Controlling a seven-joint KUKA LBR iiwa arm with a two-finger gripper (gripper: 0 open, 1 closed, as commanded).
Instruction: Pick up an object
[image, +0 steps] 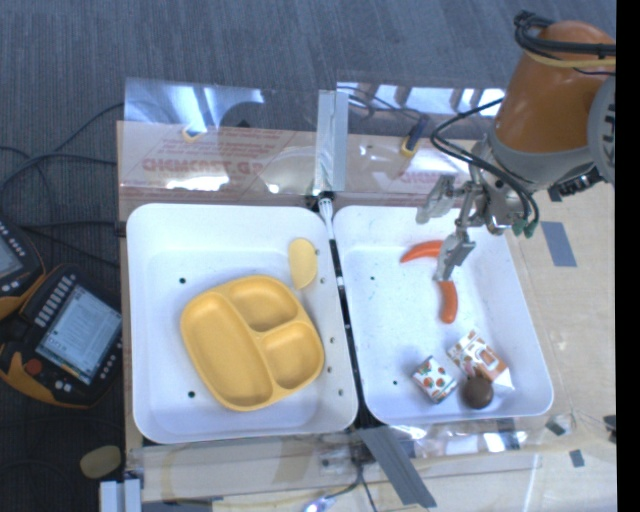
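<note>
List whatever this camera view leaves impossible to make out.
- Gripper: too small and dark against the right white bin to judge its opening.
- Small printed white packets and: print too small to read.
- Dark brown round object: too small to identify.
- Orange-banded grey arm: cut off by the top edge.

We count two white bins (160, 400), one yellow tray (252, 341), one yellow chip (302, 261), two orange sausages (447, 300), two printed packets (434, 379), one brown ball (478, 393).

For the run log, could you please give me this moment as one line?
gripper over right bin | orange sausages near it | nothing seen held | yellow tray in left bin
</note>
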